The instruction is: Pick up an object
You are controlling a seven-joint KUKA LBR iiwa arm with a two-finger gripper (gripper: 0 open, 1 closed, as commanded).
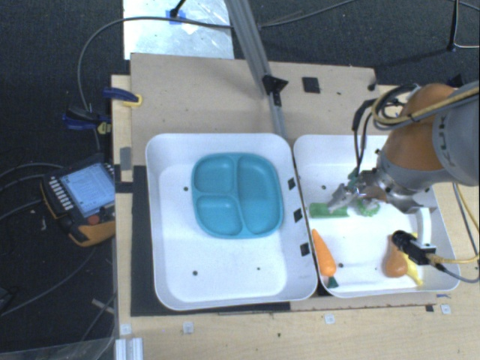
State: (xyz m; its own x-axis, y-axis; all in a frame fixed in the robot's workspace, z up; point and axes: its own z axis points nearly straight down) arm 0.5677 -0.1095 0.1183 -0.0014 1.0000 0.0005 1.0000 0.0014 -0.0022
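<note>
Your pincer (346, 196) hangs over the green piece (330, 210), whose long axis runs left-right; its grip state can't be told.

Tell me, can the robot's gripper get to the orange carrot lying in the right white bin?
Probably yes. The orange carrot lies bare by the left wall of the right white bin, nothing on top of it. The gripper hangs just above it, over a green toy.

Smooth, glossy white plastic in the bin (375, 261) under the gripper (346, 195). Left of it, a matt blue plastic divided plate (237, 195). Beneath both bins, dull brown board (202, 88), cardboard-like; beyond, rough dark carpet (52, 43).
</note>
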